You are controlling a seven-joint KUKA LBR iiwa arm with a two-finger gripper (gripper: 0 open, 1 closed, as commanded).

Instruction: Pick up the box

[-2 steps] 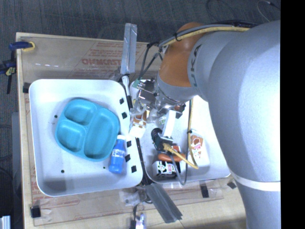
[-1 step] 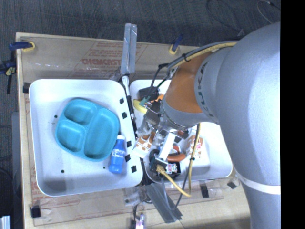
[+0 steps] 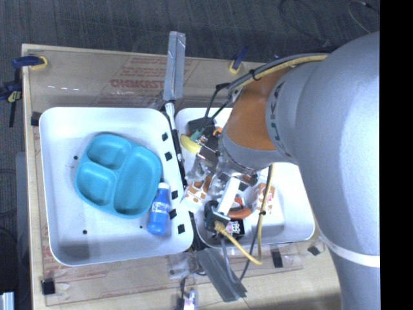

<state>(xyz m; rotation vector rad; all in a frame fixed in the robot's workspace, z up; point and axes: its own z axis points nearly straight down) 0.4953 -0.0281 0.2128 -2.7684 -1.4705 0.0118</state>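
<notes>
Box (image 3: 258,196) in right bin (image 3: 293,221), touching lowered claw (image 3: 216,196); claw's grip state impossible to tell.

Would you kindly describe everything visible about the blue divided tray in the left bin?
The blue tray is a glossy, plastic-looking dish with rounded corners and three shallow compartments, two small, one large. It lies flat and right way up, turned at an angle, on the floor of the left bin. A small blue bottle lies against its lower right edge.

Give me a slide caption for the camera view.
KUKA arm reaching into the right bin; blue divided tray and blue bottle in the left bin.
</notes>
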